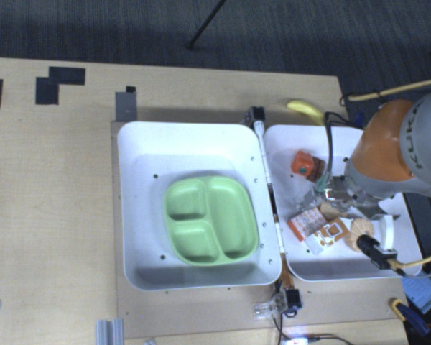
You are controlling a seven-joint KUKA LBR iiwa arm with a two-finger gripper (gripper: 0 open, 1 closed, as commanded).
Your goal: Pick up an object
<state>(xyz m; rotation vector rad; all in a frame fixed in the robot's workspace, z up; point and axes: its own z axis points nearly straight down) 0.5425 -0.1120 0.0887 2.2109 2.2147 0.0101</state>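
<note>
Illumination: even, diffuse, overhead. White bins (194,142) bright, near overexposed at rims. Soft shadow inside left bin along near wall, and beneath arm (395,153) in right bin. Dark floor at top underexposed. Overall sharpness low; small items in right bin blurred. Slight colour noise.

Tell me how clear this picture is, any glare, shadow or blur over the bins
Camera view: soft and low in detail, evenly lit; the left bin is bright white but keeps its edges, with a faint shadow around the green tray; the clutter in the right bin blurs together beneath the arm; the gripper is too indistinct to read.
</note>
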